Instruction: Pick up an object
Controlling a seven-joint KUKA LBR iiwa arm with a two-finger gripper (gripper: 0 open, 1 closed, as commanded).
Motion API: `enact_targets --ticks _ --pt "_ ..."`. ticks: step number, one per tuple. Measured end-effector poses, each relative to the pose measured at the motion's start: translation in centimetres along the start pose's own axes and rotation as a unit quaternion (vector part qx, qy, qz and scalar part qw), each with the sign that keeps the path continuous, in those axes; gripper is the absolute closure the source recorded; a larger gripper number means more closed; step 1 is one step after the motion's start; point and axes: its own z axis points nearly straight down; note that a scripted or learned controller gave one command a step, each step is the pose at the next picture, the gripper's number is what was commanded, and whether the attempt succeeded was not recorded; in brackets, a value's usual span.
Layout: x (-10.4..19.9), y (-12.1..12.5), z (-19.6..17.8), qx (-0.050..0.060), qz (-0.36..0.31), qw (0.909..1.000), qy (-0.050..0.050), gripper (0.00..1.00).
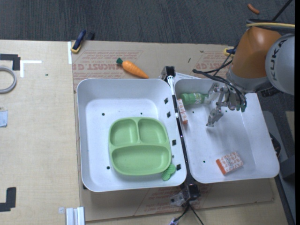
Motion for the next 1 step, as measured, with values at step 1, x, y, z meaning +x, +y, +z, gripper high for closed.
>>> enact_targets --ticks 1 --pt "-1.04 -5.49 0.05 -0.004 -0.118 0.9929 -0.006 0.00"
